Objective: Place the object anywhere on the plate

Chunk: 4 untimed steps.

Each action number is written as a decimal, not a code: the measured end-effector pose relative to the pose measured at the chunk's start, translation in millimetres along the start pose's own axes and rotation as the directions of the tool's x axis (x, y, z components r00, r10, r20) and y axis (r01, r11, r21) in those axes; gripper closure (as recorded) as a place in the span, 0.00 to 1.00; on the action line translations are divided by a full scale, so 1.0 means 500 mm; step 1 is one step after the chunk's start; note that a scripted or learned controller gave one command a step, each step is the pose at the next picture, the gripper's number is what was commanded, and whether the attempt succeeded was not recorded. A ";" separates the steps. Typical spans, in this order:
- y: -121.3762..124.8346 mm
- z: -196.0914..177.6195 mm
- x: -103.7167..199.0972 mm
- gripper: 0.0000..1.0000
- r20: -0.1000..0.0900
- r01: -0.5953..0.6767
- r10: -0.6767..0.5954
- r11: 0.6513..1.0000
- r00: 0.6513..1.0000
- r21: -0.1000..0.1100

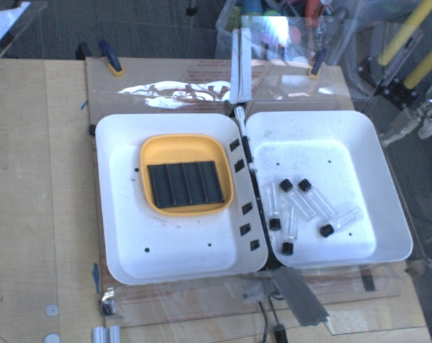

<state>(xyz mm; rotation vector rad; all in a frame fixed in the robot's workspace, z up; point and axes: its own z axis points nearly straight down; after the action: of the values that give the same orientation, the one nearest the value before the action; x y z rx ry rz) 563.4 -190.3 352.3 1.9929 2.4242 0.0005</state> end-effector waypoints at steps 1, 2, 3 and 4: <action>0.041 0.183 -0.076 0.00 -0.003 0.098 -0.098 0.995 0.995 0.003; 0.027 0.217 -0.072 0.00 -0.004 0.434 -0.434 0.901 0.901 0.000; 0.078 0.237 -0.081 0.00 0.004 0.724 -0.724 0.690 0.690 -0.003; 0.102 0.259 -0.084 0.00 0.005 0.851 -0.851 0.526 0.526 -0.003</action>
<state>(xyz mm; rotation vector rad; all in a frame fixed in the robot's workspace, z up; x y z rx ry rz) 621.8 -222.0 222.8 0.5595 3.0830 0.0007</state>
